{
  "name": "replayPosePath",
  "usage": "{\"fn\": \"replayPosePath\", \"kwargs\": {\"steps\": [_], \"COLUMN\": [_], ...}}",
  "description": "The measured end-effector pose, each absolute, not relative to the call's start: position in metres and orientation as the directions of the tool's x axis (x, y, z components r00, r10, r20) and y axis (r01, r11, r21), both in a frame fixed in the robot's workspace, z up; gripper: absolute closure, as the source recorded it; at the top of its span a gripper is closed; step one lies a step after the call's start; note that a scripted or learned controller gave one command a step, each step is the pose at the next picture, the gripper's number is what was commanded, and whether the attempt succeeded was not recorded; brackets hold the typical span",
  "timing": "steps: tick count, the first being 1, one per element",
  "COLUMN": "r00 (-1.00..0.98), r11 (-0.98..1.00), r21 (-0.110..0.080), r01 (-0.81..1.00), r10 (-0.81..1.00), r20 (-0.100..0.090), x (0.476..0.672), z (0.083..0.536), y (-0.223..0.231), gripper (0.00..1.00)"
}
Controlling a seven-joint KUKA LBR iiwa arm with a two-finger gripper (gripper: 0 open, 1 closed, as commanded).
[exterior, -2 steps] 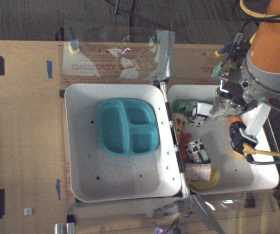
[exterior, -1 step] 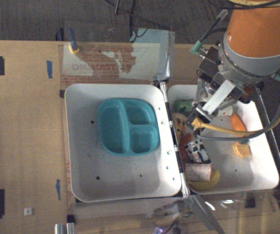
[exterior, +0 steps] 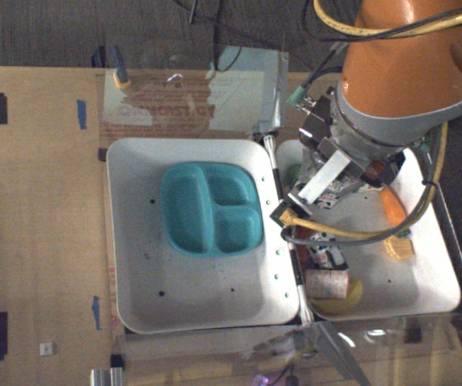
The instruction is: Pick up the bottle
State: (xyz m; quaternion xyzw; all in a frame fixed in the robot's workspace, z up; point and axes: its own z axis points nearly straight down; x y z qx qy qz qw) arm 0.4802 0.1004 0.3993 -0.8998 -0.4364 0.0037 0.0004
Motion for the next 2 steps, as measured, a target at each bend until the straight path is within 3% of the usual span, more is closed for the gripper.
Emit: {"fn": "replayPosePath", "kwargs": {"steps": [1,2], "r00": [0.38,0.21], "r11": [-0.38,-0.21], "r21": [-0.007,-0.002], "r01": [0.925,0.978], "r10": [0.925,0.978], "r20": [-0.005,-0.002], "x": [0.48,0.529], "z": [0.385,0.408], "y": [0.118,0.119], "gripper": [1.0,1.0]}}
